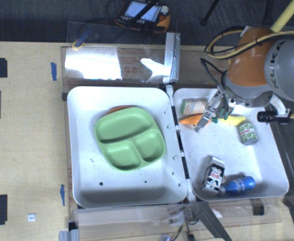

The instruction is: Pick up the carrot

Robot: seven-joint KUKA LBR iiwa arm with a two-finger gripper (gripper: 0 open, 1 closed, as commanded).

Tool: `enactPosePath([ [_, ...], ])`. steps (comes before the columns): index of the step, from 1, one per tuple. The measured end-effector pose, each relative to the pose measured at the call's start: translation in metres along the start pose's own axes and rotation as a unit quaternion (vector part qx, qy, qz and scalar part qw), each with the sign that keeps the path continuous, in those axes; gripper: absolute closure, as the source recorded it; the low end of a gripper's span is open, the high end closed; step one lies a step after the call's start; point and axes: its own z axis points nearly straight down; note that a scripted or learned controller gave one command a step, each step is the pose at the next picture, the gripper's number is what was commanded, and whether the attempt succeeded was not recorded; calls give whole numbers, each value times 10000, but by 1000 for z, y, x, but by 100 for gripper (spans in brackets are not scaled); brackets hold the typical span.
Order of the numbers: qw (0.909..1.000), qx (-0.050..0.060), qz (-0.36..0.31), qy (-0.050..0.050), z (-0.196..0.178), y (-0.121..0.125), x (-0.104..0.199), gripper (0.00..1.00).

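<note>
The carrot (189, 119) is a small orange piece lying near the left wall of the right bin (267, 172), just below a pale patterned packet (193, 106). My gripper (203, 122) hangs at the carrot's right end, reaching in from the grey and orange arm (252, 67) at the upper right. Its tip overlaps the carrot's end, and I cannot make out whether the carrot sits inside it.
A yellow object (235, 120) and a small green-labelled can (247, 133) lie right of the gripper. A black-and-white carton (214, 177) and a blue bottle (239, 185) rest near the right bin's front. The left bin (81, 174) holds a green divided plate (130, 137).
</note>
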Motion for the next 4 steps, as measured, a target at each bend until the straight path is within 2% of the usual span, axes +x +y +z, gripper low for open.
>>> enactPosePath([
  [1,10000,-27,5,-29,-12,2,-1,100],
  [2,9902,-2,-1394,-1,-33,-55,-17,100],
  [3,9902,-3,-1395,0,-33,-55,-17,0],
  [4,9997,-60,-238,-72,10,-67,-26,0],
])
